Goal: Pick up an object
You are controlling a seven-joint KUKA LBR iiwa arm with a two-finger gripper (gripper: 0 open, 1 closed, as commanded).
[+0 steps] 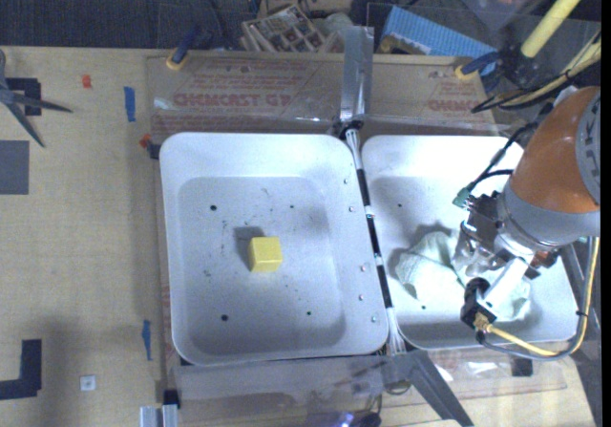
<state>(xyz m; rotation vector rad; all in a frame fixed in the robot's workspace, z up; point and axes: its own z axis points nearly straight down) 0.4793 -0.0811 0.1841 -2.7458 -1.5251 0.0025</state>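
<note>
A: Start with the arm (558, 167). You see it reaching in from the right and bending low over the right bin (382, 160), so the gripper (477, 267) sits just above the pale crumpled cloth (425, 258). That looks like your target.

B: Is it gripping?

A: You cannot tell; the wrist hides that.

B: And the left bin (177, 153)?

A: You have one small yellow block (265, 254) near its middle, well apart from the arm.
</note>
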